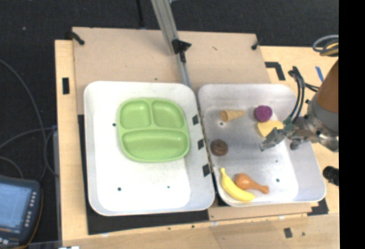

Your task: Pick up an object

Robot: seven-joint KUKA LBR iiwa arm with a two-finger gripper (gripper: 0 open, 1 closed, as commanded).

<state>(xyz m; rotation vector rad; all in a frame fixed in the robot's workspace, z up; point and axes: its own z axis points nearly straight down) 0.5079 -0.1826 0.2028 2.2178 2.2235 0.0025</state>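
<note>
So the grey arm with the orange band (326,106) comes in from the right, and its two-finger gripper (274,138) sits over the right-hand shallow white bin (285,182), toward its right side. Honestly can't tell how the jaws stand; the fingers just read as a dark blur from up here, and nothing shows clamped between them.

Closest thing to the jaws is the pale yellow wedge-shaped piece (267,127), just up and left of them, touching or nearly so. The small round purple object (263,113) is a bit further up from there, right against the wedge. Left of the jaws, further off, there's the tan cone-shaped piece (232,115) and below it a brown ball (219,147) near the bin's left wall. Down and left of the jaws, near the front rim, the yellow toy banana (234,186) lies beside an orange drumstick-shaped toy (251,183).

Well apart, in the left white bin (102,185), is a green plastic divided plate (154,130)
</note>
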